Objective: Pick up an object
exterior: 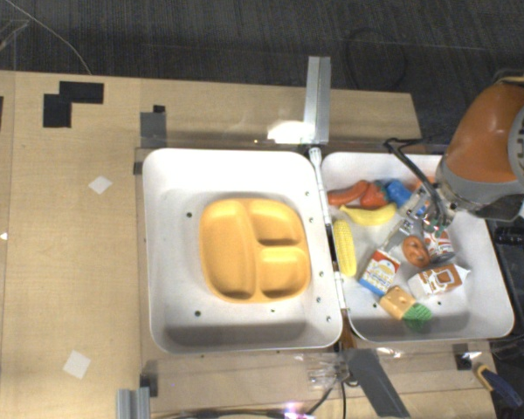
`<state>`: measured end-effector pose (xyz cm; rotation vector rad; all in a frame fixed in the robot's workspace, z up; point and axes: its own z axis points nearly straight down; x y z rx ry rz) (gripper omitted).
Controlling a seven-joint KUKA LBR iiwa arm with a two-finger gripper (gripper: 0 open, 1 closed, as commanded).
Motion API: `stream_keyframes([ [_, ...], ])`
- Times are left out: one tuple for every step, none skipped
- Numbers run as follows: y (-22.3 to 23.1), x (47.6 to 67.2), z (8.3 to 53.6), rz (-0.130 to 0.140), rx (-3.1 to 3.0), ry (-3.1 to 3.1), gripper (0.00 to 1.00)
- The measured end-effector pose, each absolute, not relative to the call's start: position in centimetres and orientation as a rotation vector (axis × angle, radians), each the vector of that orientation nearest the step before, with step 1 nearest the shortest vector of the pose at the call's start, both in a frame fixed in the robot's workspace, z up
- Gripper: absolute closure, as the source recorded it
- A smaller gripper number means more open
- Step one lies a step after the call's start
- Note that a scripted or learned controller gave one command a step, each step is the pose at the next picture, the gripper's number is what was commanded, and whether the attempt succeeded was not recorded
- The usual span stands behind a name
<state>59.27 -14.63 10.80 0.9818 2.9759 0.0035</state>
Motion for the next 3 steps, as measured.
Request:
stream_keyframes([
  [-12.5,65.8,8.7,0.002,1.468,2.771,0.00],
  [-12.4,65.7,9.7,-0.006,1.459,2.788,1.00],
  [-5.2,67.2,19.0,0.012,1.626,2.674,1.00],
])
